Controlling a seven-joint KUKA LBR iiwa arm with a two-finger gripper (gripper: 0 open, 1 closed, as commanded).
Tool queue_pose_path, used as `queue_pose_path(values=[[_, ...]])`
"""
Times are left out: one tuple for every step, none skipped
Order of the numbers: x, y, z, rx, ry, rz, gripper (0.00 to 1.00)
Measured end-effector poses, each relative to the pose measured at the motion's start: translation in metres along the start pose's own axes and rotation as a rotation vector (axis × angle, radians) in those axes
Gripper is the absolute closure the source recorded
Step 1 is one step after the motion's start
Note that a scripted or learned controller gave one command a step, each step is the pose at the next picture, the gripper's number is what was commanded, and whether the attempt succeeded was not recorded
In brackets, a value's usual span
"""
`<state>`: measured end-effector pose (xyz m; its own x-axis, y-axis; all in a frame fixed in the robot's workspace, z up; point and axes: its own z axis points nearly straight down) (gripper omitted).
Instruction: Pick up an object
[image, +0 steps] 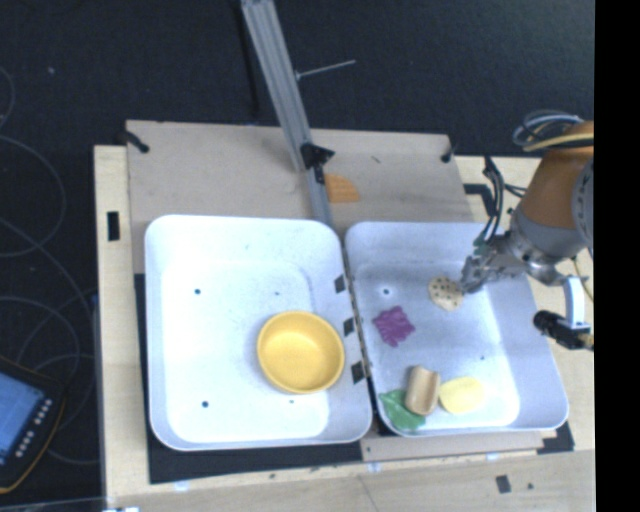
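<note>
- My gripper (472, 277) sits low in the right bin (520, 330); I cannot tell its state at this resolution.
- Just beside it lies a beige spotted block (446, 292); contact is unclear.
- No legible writing on the purple piece (393, 325), tan cylinder (421, 390), yellow lump (461, 395) or yellow bowl (299, 351).
- The green item (398, 411) is partly covered by the cylinder.

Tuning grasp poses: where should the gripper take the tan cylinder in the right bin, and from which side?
Grip the tan cylinder across its round body near the middle, coming straight down. It lies on its side, so fingers should close across its width. The green piece touches its lower left and the yellow lump sits close on its right, so finger room looks tight.
</note>
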<state>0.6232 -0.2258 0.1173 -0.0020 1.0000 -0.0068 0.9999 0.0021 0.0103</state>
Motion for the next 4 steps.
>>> queue_pose_path(values=[[-0.001, 0.001, -0.065, 0.002, 0.004, 0.0, 1.0], [0.003, 0.003, -0.111, 0.003, 0.005, -0.003, 1.0], [0.004, -0.003, -0.173, 0.002, 0.004, -0.004, 1.0], [0.054, 0.004, -0.156, 0.009, 0.006, -0.003, 1.0]])
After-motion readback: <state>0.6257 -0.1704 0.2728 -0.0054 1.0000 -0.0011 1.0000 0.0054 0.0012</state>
